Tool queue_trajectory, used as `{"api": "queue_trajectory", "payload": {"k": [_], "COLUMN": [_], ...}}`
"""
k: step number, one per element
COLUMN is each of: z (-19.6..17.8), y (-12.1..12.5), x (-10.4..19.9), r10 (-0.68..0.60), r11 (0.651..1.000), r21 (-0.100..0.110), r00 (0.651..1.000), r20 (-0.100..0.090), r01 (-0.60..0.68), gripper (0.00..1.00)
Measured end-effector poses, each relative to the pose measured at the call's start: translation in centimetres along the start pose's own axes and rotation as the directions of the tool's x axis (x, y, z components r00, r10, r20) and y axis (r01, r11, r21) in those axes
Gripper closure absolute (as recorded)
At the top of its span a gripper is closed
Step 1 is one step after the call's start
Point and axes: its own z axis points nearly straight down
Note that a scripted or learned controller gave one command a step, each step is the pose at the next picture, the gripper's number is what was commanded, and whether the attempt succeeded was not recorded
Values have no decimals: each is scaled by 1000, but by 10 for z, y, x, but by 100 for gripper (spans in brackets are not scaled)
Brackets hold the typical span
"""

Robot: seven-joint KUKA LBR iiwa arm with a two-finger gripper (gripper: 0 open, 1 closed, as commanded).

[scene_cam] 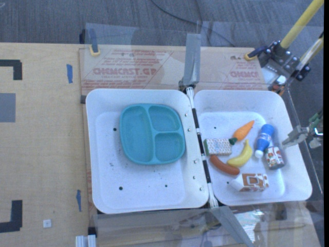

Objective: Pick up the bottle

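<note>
1. The bottle (264, 139) is blue with a white cap and a pale label band.
2. It lies on its side, cap end toward the near edge, on the floor of the right bin.
3. It sits toward that bin's right side, just beside a small can and near a banana.

Robotics lab: taped wooden bench (41, 138), twin white bins (103, 189), clamps (280, 55), cable (175, 9)

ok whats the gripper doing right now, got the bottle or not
Gripper: open at the right bin's right edge, beside the bottle, holding nothing.
</note>
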Motion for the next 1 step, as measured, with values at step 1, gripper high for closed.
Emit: {"api": "queue_trajectory", "payload": {"k": [1], "z": [25], "y": [71], "x": [6], "r10": [-183], "r11": [983], "r21": [-3], "r00": [983], "r20": [3], "r01": [183], "gripper": [0]}}
